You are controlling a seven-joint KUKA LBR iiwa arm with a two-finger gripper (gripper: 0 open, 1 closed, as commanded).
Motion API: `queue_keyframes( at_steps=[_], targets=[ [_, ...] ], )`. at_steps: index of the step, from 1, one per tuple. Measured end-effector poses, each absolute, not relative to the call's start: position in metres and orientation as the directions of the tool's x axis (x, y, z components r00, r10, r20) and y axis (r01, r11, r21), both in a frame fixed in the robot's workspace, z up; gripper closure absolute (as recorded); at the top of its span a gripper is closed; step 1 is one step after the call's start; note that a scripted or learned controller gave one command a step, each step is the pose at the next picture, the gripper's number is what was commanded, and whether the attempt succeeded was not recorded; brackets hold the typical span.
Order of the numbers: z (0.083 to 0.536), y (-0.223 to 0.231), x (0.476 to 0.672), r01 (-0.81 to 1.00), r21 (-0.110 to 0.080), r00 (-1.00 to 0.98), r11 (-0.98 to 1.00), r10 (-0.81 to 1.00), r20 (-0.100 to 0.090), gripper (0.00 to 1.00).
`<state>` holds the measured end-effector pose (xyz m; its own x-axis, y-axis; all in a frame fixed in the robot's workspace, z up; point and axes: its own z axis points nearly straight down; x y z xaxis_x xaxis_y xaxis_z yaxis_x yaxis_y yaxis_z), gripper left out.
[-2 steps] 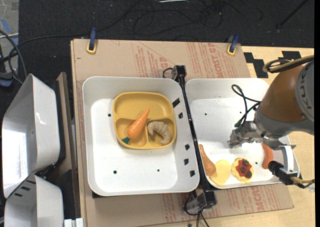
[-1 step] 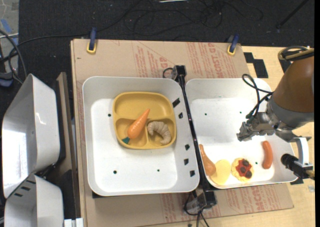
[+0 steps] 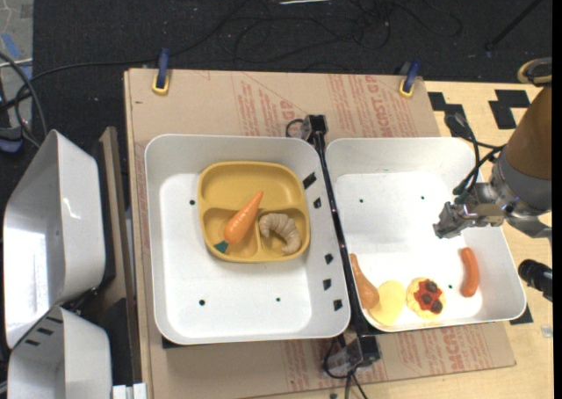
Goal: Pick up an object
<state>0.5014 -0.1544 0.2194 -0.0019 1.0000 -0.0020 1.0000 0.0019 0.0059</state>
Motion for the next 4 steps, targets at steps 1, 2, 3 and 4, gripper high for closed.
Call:
queue_keyframes(
  at_steps=[1,2,3,4],
  targets=[
    [0.230,-0.155,0.502,1.000,0.003,-0.002,0.002,1.000,-0.001,1.00],
    [0.238,-0.104,0.522,1.000,0.002,-0.008,0.008,1.000,0.001,1.00],
    [0.241,-0.051,0.526,1.000,0.001,-0.009,0.009,1.000,0.001,1.00],
    [0.230,-0.005,0.543,1.000,0.001,-0.007,0.007,1.000,0.001,1.00]
  ],
)
